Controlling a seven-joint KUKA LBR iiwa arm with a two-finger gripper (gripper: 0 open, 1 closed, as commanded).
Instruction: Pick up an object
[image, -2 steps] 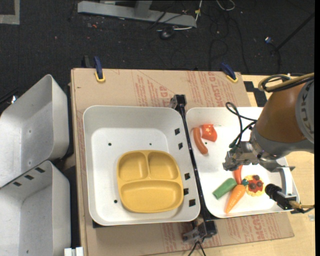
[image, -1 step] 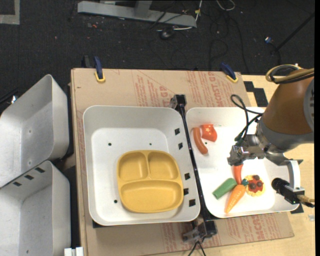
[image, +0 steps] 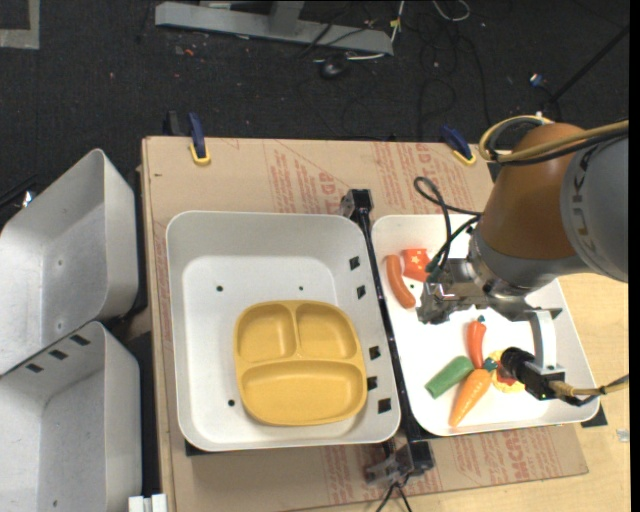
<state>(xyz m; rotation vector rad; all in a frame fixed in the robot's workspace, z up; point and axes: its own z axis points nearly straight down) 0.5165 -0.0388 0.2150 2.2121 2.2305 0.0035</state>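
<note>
While the arm (image: 555, 200) reaches over the right bin (image: 570, 330), its pincer (image: 437, 298) hangs low near that bin's left wall, just beside an orange-red sausage-shaped toy (image: 399, 282); whether it grips anything I cannot tell. Nearer the front edge lie a green piece (image: 447, 376) and a carrot (image: 470, 395). A yellow divided plate (image: 299, 362) fills the left bin (image: 200, 300).

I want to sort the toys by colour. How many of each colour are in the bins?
Yellow: 1, the plate
Orange: 1, the carrot
Green: 1, the green stick
Red-orange: 3, the sausage, the block, the small chilli
Total: 6
</note>
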